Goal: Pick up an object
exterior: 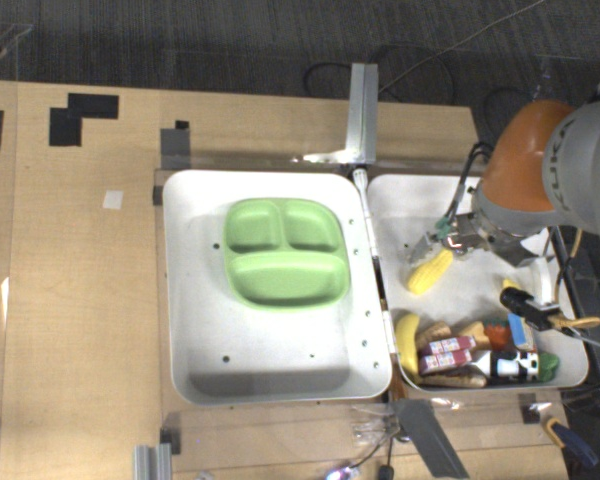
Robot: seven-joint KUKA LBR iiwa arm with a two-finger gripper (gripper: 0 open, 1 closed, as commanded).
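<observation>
Camera view, right of centre: the gripper, state I cannot tell, hangs just above a yellow corn cob, probably light and stiff, best pinched across its middle.

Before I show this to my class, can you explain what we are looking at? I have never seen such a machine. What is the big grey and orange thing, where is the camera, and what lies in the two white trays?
The picture comes from one camera fixed above a wooden bench, looking down at a slant. The grey shape with the orange band is a robot arm reaching in from the right. Its end effector, the part that grasps, hangs low over the right bin, just above a yellow corn cob; whether it grips the cob is not clear from here. The left bin holds a green divided plate. Along the near edge of the right bin lies a pile of toy food and small items, among them a banana.
</observation>
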